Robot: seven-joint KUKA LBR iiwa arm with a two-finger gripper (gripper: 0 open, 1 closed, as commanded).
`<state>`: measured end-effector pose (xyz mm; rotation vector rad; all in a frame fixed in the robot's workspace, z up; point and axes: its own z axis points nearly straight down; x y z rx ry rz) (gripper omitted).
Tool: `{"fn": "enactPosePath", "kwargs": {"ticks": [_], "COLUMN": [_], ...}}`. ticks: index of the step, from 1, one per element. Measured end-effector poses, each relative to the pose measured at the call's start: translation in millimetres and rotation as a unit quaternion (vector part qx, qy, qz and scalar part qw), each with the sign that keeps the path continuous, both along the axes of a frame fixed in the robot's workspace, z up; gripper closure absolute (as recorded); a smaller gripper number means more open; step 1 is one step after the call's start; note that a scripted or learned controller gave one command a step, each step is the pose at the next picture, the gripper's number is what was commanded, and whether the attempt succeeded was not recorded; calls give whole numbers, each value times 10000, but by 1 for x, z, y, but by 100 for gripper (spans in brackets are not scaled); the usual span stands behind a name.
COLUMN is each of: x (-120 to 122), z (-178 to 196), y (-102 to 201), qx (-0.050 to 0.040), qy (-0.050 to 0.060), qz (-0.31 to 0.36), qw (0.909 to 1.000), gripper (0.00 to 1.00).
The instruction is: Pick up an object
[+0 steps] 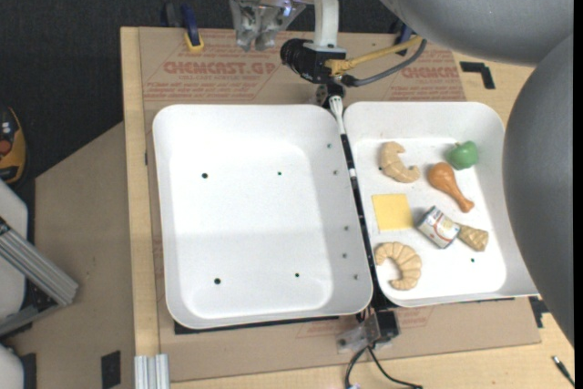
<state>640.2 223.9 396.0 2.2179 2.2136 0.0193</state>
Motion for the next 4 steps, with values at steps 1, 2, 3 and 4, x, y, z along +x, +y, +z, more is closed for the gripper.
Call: {"fn": "enactPosePath", "kwargs": {"ticks": [1,2,3,4], "x": [2,-2,22,25], "z": [151,-11,150,-1], "y": [1,-2,1,0], "qx": [16,-43,12,-38], "qy": [-34,159,-30,142], "qz": [22,2,20,2], "qw": [10000,9999,10000,9999], "gripper": [100,100,100,100]}}
